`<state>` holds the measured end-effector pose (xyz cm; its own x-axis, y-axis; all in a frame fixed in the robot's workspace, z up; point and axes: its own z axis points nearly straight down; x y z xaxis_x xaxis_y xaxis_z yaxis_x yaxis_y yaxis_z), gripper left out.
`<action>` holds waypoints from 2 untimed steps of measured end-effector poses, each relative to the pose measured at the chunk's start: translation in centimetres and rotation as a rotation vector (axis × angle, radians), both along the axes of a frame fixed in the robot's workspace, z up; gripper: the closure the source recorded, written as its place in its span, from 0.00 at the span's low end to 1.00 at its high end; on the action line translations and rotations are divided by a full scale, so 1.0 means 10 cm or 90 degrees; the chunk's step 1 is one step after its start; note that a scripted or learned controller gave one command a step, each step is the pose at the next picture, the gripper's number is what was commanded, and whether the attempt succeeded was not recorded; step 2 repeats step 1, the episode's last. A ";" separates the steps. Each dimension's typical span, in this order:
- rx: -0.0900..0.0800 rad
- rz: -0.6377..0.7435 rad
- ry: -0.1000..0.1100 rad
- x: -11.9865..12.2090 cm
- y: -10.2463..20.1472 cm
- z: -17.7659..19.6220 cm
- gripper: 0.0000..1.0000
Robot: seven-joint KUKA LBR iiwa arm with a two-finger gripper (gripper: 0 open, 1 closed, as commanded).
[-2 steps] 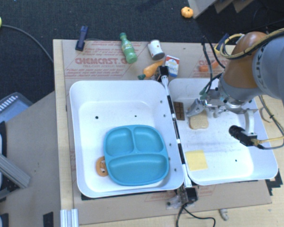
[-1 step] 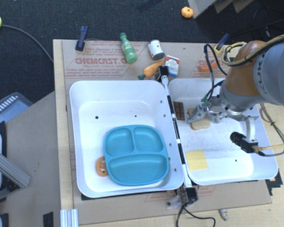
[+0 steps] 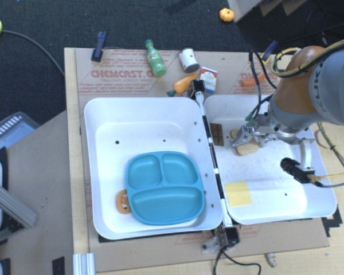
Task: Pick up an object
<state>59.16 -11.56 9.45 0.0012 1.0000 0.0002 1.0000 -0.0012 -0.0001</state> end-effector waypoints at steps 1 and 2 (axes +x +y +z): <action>0.000 0.002 -0.001 -0.41 0.85 0.90 1.00; 0.000 0.002 -0.001 -0.41 0.85 0.90 1.00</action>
